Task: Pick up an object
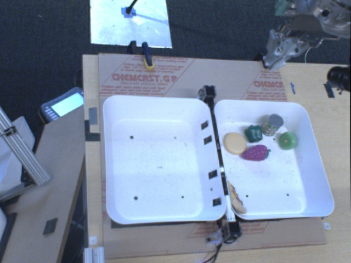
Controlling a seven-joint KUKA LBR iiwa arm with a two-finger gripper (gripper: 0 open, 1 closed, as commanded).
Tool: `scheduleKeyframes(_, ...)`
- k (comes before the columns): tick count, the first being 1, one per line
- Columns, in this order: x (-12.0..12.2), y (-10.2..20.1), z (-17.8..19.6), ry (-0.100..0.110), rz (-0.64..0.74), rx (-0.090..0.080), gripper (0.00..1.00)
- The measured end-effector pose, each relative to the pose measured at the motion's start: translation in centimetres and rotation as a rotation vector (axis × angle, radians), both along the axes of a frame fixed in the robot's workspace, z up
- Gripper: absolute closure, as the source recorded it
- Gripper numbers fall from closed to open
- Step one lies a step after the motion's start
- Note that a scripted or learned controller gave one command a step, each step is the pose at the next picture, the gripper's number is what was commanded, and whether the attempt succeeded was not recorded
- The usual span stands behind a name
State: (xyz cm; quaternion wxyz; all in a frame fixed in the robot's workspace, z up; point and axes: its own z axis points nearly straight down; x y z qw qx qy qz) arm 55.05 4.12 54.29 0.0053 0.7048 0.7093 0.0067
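Observation:
The right white bin (274, 188) holds a cluster of small things near its far side. They are a pale yellow round piece (235, 143), a dark green toy (253, 133), a small tin can (271, 124), a green ball-like fruit (287, 141) and a purple bunch of grapes (255, 153). A yellowish-brown item (237, 200) lies against the bin's near left wall. My gripper (272, 58) hangs high above the bench's far right edge, beyond the right bin and well apart from all the objects. Nothing is seen in it.
The left white bin (159, 163) sits beside the right one, with a black divider strip (215, 147) between them. A shiny metal sheet (130, 15) lies beyond the bench. A blue-yellow clamp (147, 56) grips the far edge. A small screen device (62, 106) rests at left.

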Motion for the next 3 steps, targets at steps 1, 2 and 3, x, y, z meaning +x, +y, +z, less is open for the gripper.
scheduleKeyframes(1,2.3,8.0,-1.4,0.015,0.005,0.0,1.0)
scheduleKeyframes(2,2.4,15.0,-12.8,0.027,0.004,-0.003,1.0)
scheduleKeyframes(3,7.5,19.5,-22.0,0.024,0.0,-0.004,1.0)
